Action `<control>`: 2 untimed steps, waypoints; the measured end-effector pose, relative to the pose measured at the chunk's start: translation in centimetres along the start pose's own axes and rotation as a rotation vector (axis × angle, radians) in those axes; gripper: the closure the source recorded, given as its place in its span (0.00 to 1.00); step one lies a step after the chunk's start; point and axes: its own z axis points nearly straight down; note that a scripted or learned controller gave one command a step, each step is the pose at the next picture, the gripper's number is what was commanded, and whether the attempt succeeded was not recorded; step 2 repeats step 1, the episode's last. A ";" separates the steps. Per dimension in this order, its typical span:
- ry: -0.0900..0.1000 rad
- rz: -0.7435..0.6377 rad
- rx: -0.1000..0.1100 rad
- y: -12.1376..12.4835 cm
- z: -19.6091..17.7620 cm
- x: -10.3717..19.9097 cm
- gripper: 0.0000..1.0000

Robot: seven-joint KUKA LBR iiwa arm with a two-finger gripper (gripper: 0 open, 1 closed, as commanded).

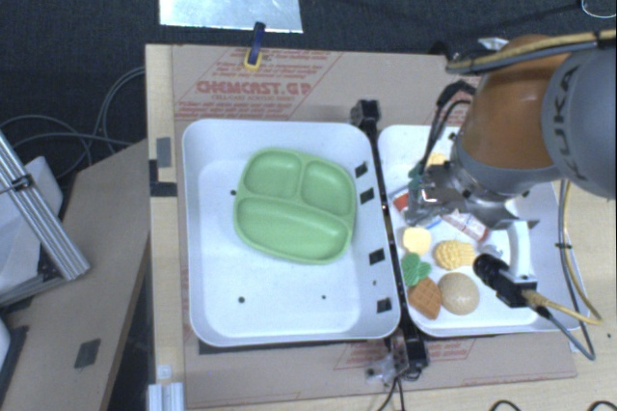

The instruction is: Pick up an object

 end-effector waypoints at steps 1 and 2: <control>0.000 0.005 0.001 0.5 -0.7 -0.7 1.00; 0.000 0.005 0.001 0.5 -0.7 -0.7 1.00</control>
